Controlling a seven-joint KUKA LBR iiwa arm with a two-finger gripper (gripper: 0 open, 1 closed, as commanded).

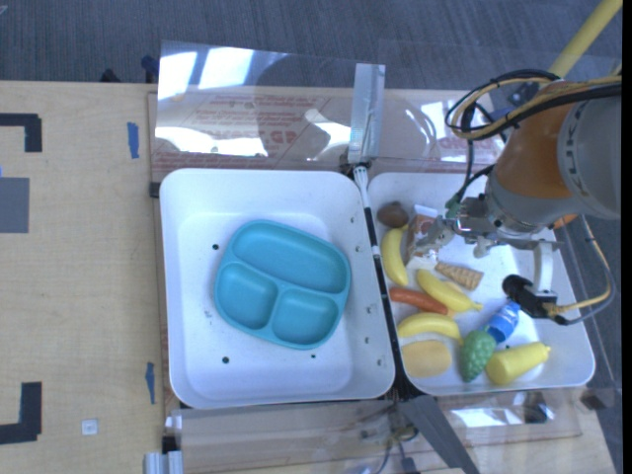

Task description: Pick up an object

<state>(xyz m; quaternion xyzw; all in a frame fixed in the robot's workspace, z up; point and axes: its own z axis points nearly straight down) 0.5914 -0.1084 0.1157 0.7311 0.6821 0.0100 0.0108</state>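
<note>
The gripper (432, 237) hung low over the crowded right bin (578, 339), just beside a banana (394, 256) and a waffle cone (460, 276); whether it was spread or pinching, I could not tell. Packed toys risked a glancing, slipping grab

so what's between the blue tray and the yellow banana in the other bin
In the camera view, only bare white floor of the left bin and the two bins' adjoining rims separate the blue tray from the banana.
</note>
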